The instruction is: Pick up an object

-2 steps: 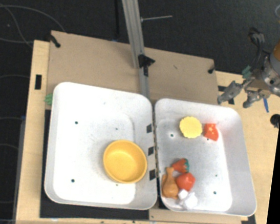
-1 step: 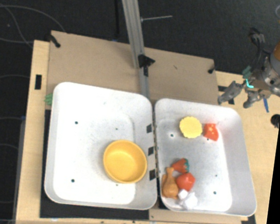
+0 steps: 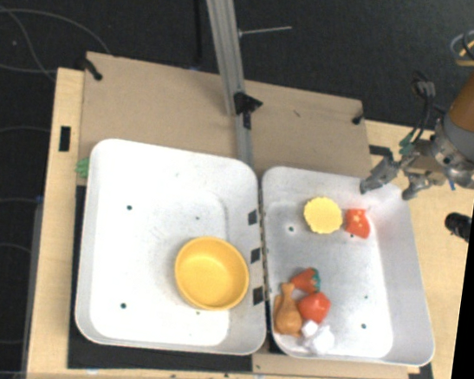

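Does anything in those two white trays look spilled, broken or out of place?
Nothing stands out. A yellow bowl sits upright in the left tray; small toys lie loosely in the right tray, with the pincer above its far edge.

Right bin's [image 3: 400, 277] middle and right side lie open; toys crowd its near-left corner [image 3: 300, 311]; a metal pole [image 3: 229, 60] slants behind.

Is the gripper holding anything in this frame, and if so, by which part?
Nothing is held. The gripper hangs open over the right bin's far edge, apart from the small red object and yellow disc.
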`<state>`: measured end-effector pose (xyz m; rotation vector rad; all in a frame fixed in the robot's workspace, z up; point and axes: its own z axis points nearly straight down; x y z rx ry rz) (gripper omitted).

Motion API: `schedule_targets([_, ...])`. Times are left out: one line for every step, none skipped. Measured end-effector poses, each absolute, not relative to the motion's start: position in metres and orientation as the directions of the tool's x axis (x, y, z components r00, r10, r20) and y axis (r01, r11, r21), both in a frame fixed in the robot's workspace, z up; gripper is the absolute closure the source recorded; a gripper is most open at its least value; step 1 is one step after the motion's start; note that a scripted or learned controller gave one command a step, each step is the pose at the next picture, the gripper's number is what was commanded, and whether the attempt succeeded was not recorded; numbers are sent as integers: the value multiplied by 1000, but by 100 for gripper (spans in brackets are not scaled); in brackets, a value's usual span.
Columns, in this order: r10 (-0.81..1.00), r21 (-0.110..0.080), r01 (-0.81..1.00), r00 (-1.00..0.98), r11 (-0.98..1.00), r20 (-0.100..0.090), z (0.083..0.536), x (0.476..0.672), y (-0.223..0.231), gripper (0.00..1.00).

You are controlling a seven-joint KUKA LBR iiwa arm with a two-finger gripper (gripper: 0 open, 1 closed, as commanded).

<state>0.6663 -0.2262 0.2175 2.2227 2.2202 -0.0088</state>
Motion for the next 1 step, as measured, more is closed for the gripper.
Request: schedule_targets([1000,-2,1000,-2,2,-4,172,674,-226,0])
